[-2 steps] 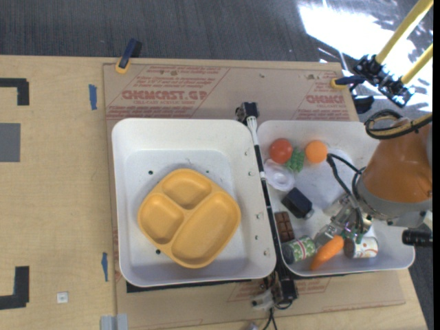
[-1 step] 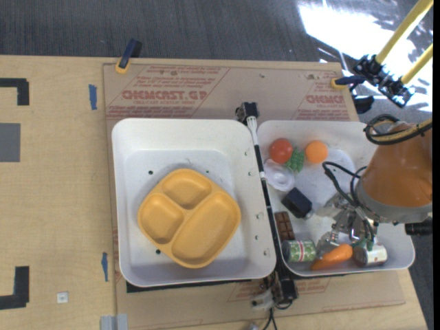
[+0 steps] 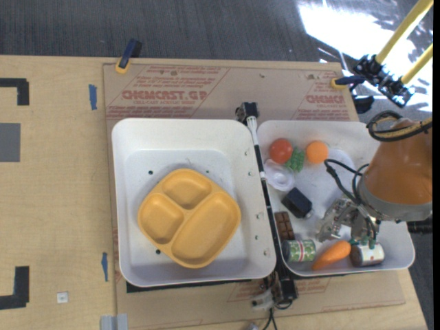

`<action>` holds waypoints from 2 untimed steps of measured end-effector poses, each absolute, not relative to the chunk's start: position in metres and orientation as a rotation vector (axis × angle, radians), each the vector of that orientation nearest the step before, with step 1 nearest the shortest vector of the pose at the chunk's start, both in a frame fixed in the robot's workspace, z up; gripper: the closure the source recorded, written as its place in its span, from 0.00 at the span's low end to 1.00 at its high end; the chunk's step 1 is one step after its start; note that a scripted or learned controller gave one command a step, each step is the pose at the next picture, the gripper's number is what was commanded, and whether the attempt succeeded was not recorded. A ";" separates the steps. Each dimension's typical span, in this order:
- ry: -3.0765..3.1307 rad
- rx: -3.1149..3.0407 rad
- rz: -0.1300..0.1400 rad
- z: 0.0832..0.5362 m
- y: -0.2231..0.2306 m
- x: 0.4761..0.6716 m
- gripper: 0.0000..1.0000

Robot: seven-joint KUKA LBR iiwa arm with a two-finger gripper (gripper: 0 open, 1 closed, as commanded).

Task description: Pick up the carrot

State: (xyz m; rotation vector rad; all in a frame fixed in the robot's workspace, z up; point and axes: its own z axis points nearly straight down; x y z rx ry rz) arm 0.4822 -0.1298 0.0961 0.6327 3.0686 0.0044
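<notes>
Carrot [image 3: 333,254] lies at right bin's [image 3: 405,261] front wall, between can [image 3: 300,250] and small jar [image 3: 366,254]; not lifted.
Gripper [image 3: 348,220] hovers just above it; finger spread indiscernible, nothing visibly held; grasp and lift remain. Count: two bins; one carrot; one yellow divided plate [image 3: 189,216] in left bin [image 3: 130,184].

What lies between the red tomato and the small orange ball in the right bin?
In the camera view, a small green knobbly toy sits between the red tomato and the orange ball, against the tomato.

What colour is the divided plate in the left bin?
Yellow divided plate, seen clearly in the camera view.
</notes>
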 end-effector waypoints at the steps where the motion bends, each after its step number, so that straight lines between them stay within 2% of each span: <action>1: 2.997 0.928 0.001 0.230 -0.132 0.481 1.00; 2: 2.819 1.376 0.000 0.232 -0.150 0.480 1.00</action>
